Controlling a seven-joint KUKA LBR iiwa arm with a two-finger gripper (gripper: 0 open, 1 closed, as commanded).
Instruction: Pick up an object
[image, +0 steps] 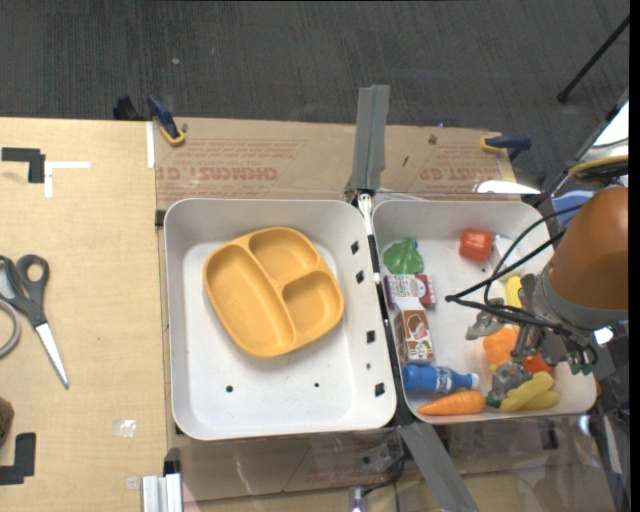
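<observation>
pincer (515, 362), finger state impossible to tell, hangs low in the right white bin (440, 215) over a yellow banana-shaped plastic toy (530, 394) lying just below it, long axis across the bin's near wall.

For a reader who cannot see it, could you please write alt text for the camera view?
A grey robot arm with an orange band reaches into the right bin, its gripper low among toy foods: a carrot, blue bottle, green vegetable and red pepper. The left bin holds a yellow divided plate; scissors lie on the bench.
</observation>
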